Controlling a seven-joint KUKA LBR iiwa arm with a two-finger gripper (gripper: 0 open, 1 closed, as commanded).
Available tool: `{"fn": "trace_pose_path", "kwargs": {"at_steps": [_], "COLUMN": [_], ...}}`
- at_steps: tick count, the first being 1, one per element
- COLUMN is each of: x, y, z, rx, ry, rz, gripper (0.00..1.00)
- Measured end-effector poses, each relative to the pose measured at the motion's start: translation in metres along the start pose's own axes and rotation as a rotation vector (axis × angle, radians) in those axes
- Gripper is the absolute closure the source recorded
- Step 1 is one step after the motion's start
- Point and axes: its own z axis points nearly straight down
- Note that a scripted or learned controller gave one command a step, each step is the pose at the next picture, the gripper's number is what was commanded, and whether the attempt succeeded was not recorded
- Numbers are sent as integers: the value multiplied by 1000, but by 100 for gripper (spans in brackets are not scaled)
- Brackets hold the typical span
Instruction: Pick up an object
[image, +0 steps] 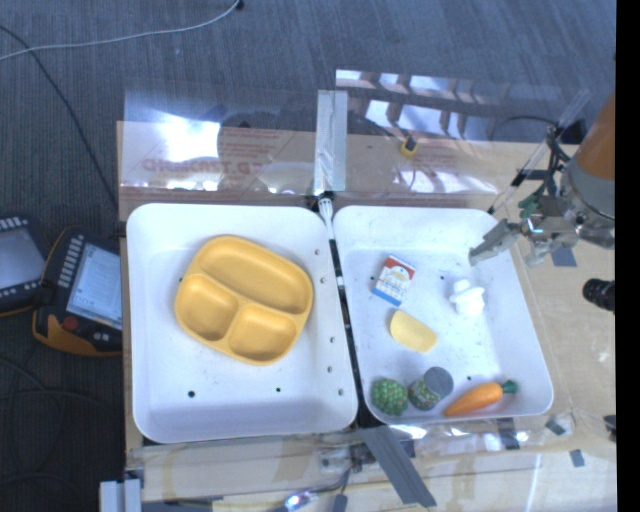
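one claw (497, 245) over the right bin's (530, 340) far edge, grip state unclear

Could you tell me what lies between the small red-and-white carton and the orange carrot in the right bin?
In the camera view, a pale yellow wedge lies between the carton and the carrot, on the right bin floor.
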Motion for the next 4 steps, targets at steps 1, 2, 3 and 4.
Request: {"fn": "trace_pose_path", "kwargs": {"at_steps": [1, 2, 3, 4], "x": [88, 88, 96, 75], "y": [-4, 75, -8, -83], "z": [112, 162, 161, 161], "rx": [1, -12, -12, -18], "ry": [0, -4, -3, -6], "rz": [-101, -53, -101, -149], "gripper": [0, 0, 0, 0]}}
